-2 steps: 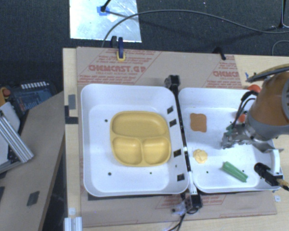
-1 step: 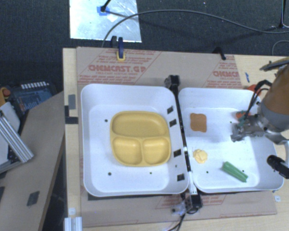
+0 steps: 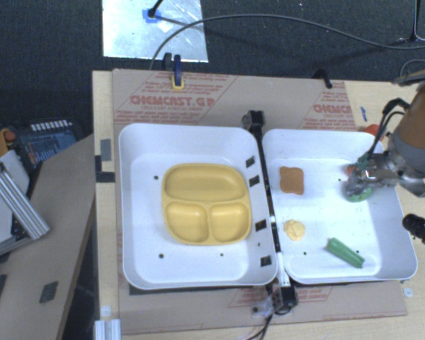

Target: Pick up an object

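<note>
While the grey arm is reaching in from the right, its gripper point(image 3: 357, 187) is hanging low over the right-hand part of the right bin point(image 3: 319, 144), and whether it is spread or pressed together I cannot tell, since the tip is blurring into a small greenish blob beneath it. That bin, a shallow white container with rounded corners, is holding three loose things: a flat brown square piece point(image 3: 292, 180) lying well to the gripper's left, a small lumpy pale yellow piece point(image 3: 295, 229) sitting to the left and nearer the front edge, and a green stick-shaped piece point(image 3: 345, 253) lying tilted just in front of the gripper. All three are lying apart from one another, leaving open white floor between them. Farther left, past the dark hinge strip where the two bins are meeting, the left bin point(image 3: 138, 161) is holding a yellow plastic tray point(image 3: 204, 203) with three smooth rounded compartments, sitting near its middle with bare floor all around it. Both bins are resting on a cardboard sheet point(image 3: 219, 98) covering the bench.
</note>
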